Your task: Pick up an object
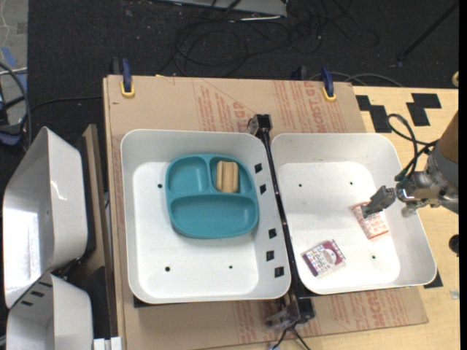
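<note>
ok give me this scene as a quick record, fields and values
left bin: teal divided tray with a tan block in its upper right compartment
right bin: red and white packet, purple and white packet
tool: low over the red and white packet, at its upper edge
arm: enters from the right

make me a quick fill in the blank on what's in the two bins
1. The teal divided tray lies in the ____ bin.
2. The tan block sits in one of the tray's ____ compartments.
3. The gripper is over the red-and-white packet in the ____ bin.

Missing words: left; small; right
</note>
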Action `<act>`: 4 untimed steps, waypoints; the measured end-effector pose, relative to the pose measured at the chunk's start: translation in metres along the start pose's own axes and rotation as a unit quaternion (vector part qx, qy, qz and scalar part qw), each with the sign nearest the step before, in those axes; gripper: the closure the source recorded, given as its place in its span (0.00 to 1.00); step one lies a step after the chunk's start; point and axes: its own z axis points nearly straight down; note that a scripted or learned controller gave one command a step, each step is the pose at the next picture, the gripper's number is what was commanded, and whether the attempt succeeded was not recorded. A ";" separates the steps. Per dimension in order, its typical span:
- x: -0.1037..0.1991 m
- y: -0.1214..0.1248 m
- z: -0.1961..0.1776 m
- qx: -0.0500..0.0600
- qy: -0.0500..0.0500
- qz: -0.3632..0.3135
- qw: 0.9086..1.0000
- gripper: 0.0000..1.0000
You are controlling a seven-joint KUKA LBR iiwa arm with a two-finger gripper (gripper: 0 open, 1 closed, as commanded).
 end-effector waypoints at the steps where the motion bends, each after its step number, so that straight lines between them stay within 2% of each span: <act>1: 0.000 -0.001 0.064 0.001 0.001 0.000 1.000 0.00; 2: -0.008 -0.005 0.113 0.000 0.000 0.000 1.000 0.00; 3: -0.007 -0.004 0.100 -0.002 0.000 0.000 1.000 1.00; 4: -0.010 0.002 0.038 -0.004 -0.001 -0.002 1.000 1.00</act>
